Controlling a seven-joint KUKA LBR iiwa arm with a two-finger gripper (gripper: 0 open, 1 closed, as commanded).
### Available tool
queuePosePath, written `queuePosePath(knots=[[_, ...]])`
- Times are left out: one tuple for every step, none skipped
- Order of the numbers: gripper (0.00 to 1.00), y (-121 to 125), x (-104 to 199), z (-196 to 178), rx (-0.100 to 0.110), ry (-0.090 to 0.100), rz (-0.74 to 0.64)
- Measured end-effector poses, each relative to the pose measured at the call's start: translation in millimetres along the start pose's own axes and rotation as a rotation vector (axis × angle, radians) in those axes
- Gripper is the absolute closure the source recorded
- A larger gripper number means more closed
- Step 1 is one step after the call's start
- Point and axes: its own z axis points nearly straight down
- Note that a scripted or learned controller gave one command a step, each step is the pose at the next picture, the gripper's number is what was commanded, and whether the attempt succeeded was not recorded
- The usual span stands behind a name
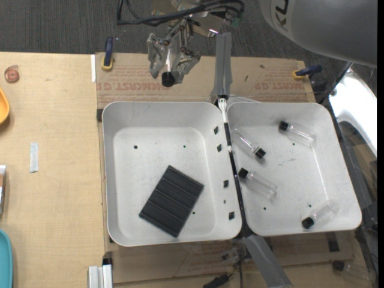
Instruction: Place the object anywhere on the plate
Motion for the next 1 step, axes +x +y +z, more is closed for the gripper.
queuePosePath(knots=[[1.0, -2.2, 0.7, -9.3, 0.001, -0.005, 0.007]])
